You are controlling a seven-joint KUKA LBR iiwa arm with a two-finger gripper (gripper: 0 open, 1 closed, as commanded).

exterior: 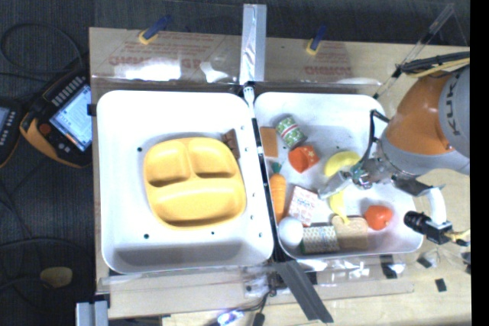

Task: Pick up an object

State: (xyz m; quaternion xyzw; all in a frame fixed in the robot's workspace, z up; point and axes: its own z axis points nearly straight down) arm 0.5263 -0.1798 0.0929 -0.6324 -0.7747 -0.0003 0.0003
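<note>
Right bin (336,107) is crowded: yellow lemon (341,162) mid-bin, red tomato (378,217) near the right corner, orange carrot (277,193) along the left wall.

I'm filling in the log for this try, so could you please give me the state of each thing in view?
yellow tray: flat in the left bin, right way up.
green can: on its side in the right bin.
carrot: lying by the divider.
white egg: resting at the near wall.
gripper: low over the right bin, beside the yellow fruit.
</note>
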